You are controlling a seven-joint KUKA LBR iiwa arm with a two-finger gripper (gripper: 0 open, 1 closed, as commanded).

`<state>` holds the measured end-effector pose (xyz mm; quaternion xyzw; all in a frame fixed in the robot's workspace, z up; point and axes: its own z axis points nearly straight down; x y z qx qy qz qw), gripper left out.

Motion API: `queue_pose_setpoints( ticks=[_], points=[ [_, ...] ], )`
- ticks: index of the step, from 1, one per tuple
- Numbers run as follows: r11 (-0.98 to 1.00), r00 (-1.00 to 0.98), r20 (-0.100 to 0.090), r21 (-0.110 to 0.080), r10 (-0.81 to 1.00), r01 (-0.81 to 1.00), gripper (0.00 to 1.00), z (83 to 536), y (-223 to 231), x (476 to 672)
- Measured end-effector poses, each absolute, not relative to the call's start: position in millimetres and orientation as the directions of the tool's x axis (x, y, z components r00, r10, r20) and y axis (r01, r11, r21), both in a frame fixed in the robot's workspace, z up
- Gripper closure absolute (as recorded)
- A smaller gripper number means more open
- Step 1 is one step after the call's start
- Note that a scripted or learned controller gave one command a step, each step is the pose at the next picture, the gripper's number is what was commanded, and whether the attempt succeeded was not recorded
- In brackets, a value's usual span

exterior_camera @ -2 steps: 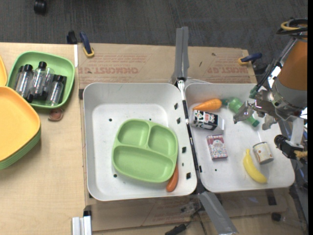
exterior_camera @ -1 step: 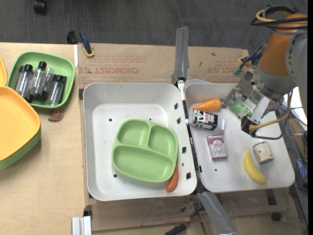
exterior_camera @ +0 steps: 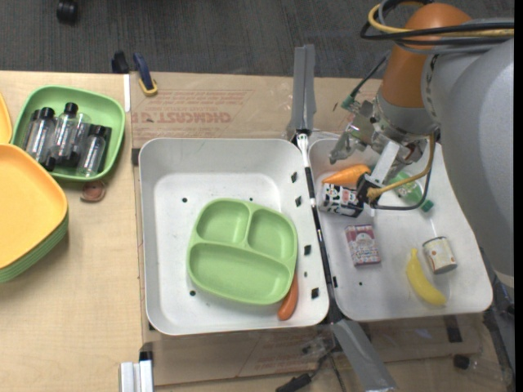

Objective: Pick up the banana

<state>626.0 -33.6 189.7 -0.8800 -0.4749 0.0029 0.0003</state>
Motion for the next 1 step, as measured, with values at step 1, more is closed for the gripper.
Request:
queue_pose_setpoints(
  ticks=[1],
  points=[
    [-0.485, 0.485, -0.004, -0.001, 0.875, 0.875, 0.00, 190.6, -15.9, 658.4]
  ],
)
